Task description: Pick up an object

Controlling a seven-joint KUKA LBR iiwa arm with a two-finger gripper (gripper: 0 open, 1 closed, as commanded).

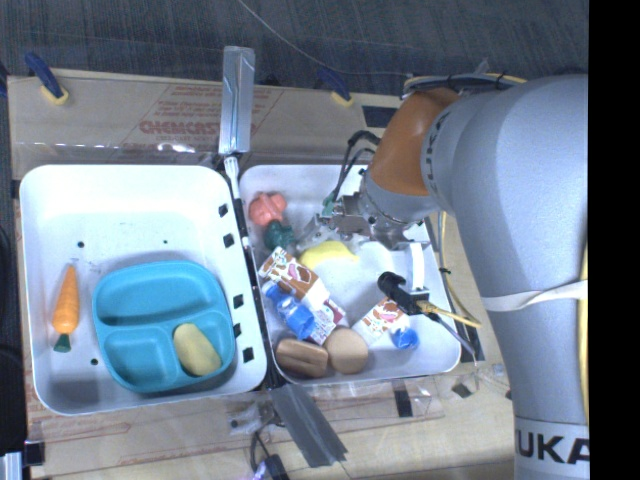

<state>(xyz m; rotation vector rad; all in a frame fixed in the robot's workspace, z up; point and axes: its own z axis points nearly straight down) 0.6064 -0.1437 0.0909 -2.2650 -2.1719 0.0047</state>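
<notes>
My gripper (338,225) is low inside the right bin (440,360), near its far side, under the orange wrist band. Just in front of it lies a yellow lemon-like piece (327,255). To its left are a pink-orange toy (266,208) and a small dark green item (278,235). A brown-and-white carton (290,273) and a blue bottle (300,319) lie mid-bin. A bread roll (301,357), a round beige piece (347,349) and a small carton with a blue cap (386,320) sit at the near side. Nothing is seen between the fingers.
The left bin (60,193) holds a blue divided tray (150,313) with a yellow potato-shaped piece (197,349) in its near right compartment. A carrot (65,301) lies left of the tray. The divider wall (240,258) separates the bins.
</notes>
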